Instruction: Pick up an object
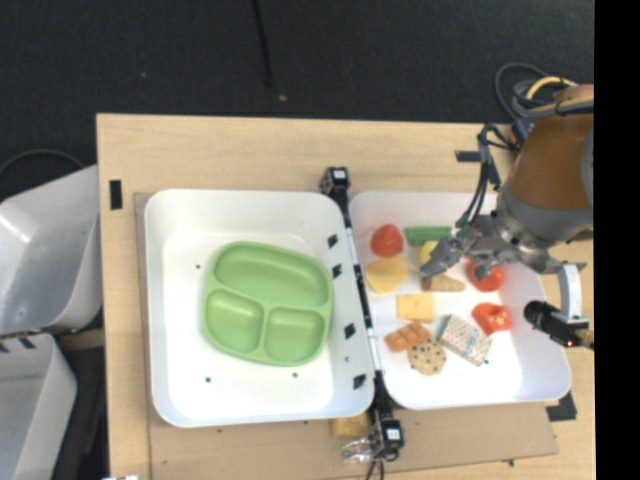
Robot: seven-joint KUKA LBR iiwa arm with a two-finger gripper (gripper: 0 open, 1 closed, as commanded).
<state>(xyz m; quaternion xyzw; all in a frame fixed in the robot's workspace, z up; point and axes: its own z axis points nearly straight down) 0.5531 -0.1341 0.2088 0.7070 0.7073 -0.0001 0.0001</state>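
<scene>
Toy food (416,307) in the right bin (540,368) awaits picking; gripper (462,258) hovers over it, looks open and empty, needs lowering.

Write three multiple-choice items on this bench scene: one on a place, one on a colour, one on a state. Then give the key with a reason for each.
1. Where is the green tray?
A. left bin
B. right bin
C. on the bench outside the bins

2. What colour is the square block in the right bin?
A. blue
B. yellow
C. black

3. How does the tray lie?
A. flat, compartments up
B. on its edge
C. upside down

Key: 1 A, it lies in the left bin, left of the divider. 2 B, the block is yellow beside the cookie and toy foods. 3 A, its three compartments face the camera.
</scene>
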